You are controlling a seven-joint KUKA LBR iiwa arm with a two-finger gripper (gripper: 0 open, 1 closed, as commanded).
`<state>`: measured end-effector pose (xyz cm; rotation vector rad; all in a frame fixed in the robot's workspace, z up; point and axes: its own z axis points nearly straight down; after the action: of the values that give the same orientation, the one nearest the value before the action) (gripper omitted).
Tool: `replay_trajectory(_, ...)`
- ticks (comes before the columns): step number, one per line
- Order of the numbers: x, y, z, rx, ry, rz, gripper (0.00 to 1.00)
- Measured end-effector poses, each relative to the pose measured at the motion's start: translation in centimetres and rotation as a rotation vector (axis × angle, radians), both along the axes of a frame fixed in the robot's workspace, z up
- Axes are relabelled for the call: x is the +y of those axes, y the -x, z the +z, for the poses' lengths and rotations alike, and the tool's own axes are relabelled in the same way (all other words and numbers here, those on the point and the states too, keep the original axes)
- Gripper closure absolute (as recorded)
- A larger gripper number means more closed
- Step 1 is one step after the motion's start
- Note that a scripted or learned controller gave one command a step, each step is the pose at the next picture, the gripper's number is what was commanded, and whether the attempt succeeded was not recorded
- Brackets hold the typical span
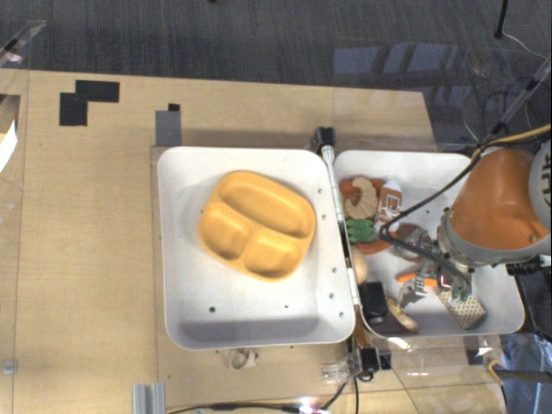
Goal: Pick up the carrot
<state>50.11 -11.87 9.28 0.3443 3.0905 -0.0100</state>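
From my station, the gripper hung low in the right bin; I could not tell its state. The carrot, a small orange sliver lying roughly crosswise, sat right at its tip. Farther left, the yellow divided tray rested in the left bin.

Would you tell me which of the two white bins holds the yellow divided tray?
The left bin holds the yellow tray; the right bin holds small cluttered items beneath the gripper.
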Motion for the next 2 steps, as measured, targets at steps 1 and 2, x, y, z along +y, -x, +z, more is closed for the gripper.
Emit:
replay_trajectory(1,2.5,0.7,-0.2,0.005,-0.010,-0.327,0.00)
replay_trajectory(2,-2.3,1.0,9.0,0.016,-0.006,-0.023,0.00)
